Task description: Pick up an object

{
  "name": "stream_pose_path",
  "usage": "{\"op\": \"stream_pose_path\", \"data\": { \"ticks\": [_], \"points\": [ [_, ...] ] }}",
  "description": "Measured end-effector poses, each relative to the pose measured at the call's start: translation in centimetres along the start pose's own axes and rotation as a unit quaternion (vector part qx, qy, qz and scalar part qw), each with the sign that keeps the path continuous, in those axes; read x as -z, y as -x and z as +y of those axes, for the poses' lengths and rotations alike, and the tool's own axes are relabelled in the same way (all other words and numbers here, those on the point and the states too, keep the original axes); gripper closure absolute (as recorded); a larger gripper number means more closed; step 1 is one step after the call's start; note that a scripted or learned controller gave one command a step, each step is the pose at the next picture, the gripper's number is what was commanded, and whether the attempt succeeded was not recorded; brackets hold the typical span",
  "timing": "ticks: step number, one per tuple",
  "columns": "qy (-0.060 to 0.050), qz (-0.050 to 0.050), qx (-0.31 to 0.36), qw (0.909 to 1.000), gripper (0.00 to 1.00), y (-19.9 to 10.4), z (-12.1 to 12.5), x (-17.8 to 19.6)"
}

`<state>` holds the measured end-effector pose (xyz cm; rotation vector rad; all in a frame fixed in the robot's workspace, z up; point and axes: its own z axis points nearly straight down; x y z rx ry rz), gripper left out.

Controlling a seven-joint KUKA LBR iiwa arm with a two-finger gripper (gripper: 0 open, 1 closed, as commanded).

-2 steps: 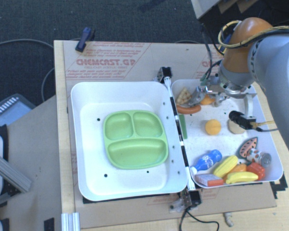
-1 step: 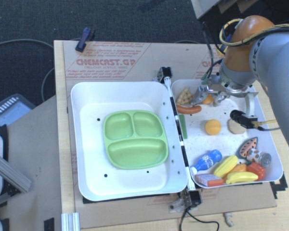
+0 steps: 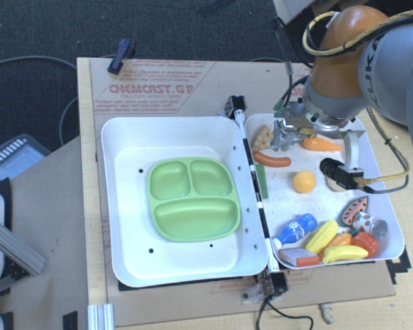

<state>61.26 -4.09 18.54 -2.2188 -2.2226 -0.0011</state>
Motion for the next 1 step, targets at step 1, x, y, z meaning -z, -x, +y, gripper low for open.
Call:
{"op": "stream_pose_path", "data": {
  "ticks": [1],
  "points": [
    [-0.001, 0.000, -0.001, 1.0000, 0.00, 0.07, -0.05, -0.07]
  ]
}}
